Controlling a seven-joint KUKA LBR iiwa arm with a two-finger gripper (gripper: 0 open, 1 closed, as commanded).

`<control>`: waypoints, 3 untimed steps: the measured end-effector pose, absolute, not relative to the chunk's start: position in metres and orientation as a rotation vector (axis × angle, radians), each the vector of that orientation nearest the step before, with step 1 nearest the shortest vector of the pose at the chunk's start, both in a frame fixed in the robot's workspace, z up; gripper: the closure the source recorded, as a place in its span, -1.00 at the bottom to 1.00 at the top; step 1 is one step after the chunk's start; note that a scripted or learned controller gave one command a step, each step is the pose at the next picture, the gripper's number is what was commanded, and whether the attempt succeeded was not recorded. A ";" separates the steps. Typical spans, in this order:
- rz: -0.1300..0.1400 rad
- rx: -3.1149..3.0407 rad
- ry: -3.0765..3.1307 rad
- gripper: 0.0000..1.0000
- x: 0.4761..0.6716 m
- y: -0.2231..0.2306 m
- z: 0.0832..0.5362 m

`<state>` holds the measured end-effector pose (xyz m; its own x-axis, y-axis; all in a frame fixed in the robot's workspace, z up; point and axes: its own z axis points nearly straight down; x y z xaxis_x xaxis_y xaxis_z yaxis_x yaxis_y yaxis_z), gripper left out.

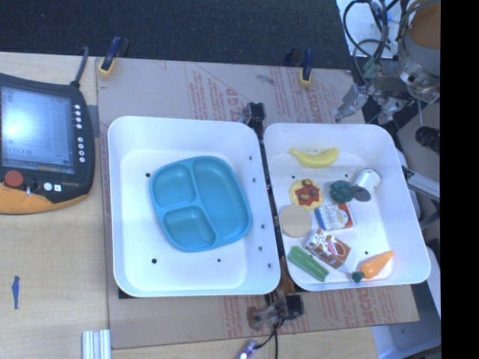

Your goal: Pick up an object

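**White bins, toys on the right, hand up high**

White plastic makes up the two bins we see on the brown tabletop (67, 275). The left bin (131, 275) holds a blue plate (200, 202) with three parts. The plate lies flat in the middle of that bin.

The right bin (400, 200) holds all the small things. We see a yellow banana (314, 156) near its far edge. Below it lies a round red and yellow toy (306, 194). Beside that sits a dark green lump (343, 191), touching a shiny silver can (365, 182) on its side. A tan round disc (294, 221) lies near the bin's left wall. Next to it is a small blue and red packet (334, 217). Lower down we see another printed packet (327, 248), a green block (307, 263), and an orange carrot (374, 265) near the corner.

The hand (368, 105) hangs above the far edge of the right bin, up by the top right corner. It holds nothing. We cannot tell if its fingers are wide or narrow, since cables and metal parts crowd that spot.

A grey screen pad (41, 144) with a red button rests at the left side of the tabletop. Blue and yellow clamps (110, 55) grip the far edge of the board.
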<state>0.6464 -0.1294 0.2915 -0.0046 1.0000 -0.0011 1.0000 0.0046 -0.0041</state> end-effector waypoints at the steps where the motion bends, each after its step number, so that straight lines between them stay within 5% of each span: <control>1: 0.009 -2.212 -2.227 -1.00 0.656 -0.115 0.173; 2: 0.005 -2.215 -2.226 -1.00 0.601 -0.117 0.092; 3: 0.005 -2.215 -2.225 -1.00 0.642 -0.103 0.092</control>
